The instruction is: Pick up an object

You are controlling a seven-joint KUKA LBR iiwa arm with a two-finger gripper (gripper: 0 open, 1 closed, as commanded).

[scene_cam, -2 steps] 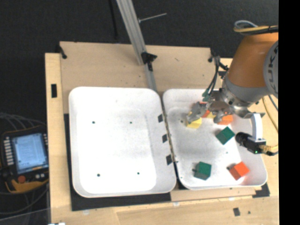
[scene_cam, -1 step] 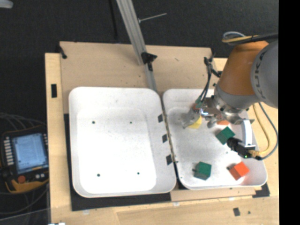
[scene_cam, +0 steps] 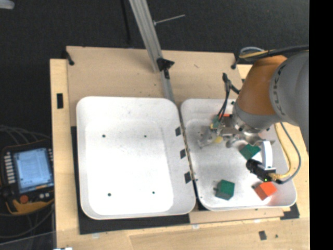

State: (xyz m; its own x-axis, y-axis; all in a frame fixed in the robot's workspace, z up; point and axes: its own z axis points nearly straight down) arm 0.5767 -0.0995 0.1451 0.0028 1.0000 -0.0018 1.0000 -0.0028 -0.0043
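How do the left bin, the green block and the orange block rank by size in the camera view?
1. left bin, by far the largest.
2. green block and orange block: they look alike in size, so no ranking.

On my feed: bench (scene_cam: 125, 74), pale wood board, set on a dark floor (scene_cam: 62, 14). Grey metal pole (scene_cam: 148, 33) slants from the top edge down to the bench's middle. Handheld pendant (scene_cam: 28, 173) with lit screen at left, cables beside it. Light even, no hard shadows.
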